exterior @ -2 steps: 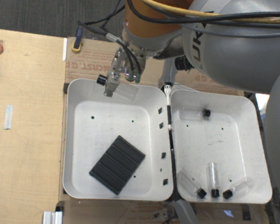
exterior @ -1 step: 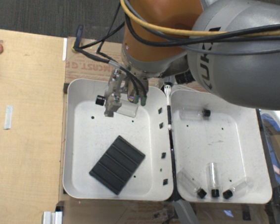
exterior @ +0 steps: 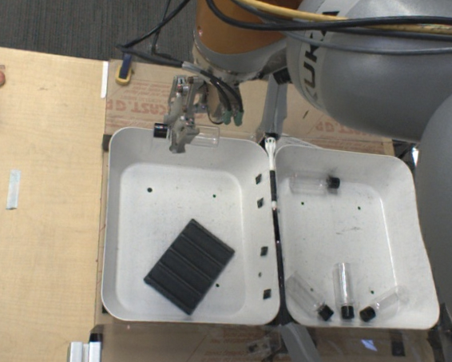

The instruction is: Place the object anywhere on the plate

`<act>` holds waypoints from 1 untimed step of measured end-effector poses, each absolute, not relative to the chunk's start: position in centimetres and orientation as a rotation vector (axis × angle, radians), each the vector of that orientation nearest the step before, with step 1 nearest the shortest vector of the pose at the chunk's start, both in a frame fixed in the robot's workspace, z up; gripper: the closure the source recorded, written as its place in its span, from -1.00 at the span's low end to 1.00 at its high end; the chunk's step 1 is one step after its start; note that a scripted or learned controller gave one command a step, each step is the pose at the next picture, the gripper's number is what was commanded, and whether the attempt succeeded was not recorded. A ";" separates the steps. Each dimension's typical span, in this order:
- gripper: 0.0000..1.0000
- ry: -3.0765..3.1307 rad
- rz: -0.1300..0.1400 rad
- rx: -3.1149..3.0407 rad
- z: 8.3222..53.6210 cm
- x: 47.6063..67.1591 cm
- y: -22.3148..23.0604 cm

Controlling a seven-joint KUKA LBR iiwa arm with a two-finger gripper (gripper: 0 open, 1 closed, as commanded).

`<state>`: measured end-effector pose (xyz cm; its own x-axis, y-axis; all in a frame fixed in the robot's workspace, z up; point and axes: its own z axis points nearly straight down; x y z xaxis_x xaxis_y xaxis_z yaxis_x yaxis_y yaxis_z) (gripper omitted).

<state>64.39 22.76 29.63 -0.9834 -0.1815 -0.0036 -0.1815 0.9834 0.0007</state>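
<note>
- Nearest the counter's front edge, the left bin (exterior: 116, 229) holds one dark ribbed slab (exterior: 191, 265), lying flat and askew toward the bin's front. I take it for the plate, though that is a judgement.
- Beside it, the right bin (exterior: 413, 236) holds three clear tubes (exterior: 343, 285) with black caps, grouped near its front edge, touching or nearly so.
- Farther back in the right bin, one more small clear piece with a black cap (exterior: 332, 182) lies alone near the far wall.
- Over the far rim of the left bin hangs the pincer (exterior: 184, 136), near the bin's far-left corner. Something clear with a small black end (exterior: 161, 130) seems to sit by its tips; whether it is truly pinched, or the tips are spread or pressed together, I cannot tell.
- Progress, as I judge it: nothing rests on the slab, so the placing is not yet done. If the pincer does carry a tube, the carry toward the slab and the release are left.
- Count: two bins, one slab, three tubes together, one apart.
</note>
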 end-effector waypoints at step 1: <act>1.00 3.117 0.001 -0.378 34.9 54.6 22.9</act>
